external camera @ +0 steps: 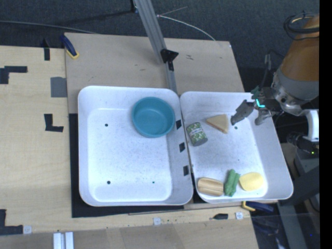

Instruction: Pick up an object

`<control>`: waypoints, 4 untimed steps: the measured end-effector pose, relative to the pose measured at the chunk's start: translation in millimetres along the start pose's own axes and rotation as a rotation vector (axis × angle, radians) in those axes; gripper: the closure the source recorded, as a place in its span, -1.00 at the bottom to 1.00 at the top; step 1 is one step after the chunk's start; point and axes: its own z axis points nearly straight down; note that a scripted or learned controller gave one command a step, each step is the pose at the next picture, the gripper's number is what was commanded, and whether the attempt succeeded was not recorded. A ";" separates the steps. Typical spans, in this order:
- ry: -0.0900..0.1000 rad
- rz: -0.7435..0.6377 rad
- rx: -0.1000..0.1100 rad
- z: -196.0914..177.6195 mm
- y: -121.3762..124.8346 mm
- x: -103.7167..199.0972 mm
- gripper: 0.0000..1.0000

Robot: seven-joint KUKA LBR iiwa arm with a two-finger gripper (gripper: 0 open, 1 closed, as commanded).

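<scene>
2 white bins [93, 139] side by side: blue bowl [153, 116] in left; can [196, 133], wedge [218, 123], gripper [250, 115] over right.

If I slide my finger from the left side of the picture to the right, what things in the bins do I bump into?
Blue bowl → green can → tan wedge → green vegetable → yellow piece → the gripper at the right bin's edge. The bread roll sits under the can and wedge, so I skipped it.

bins [124, 191]: white speckled glossy plastic | bowl [153, 116]: smooth blue plastic | bench [31, 139]: matt pale wood
</scene>
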 end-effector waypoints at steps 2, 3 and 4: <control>-0.001 0.001 0.003 43.6 2.3 1.3 -1.00; 0.000 0.001 0.004 89.6 7.2 4.1 -1.00; 0.001 0.001 0.007 152.4 2.8 11.4 -1.00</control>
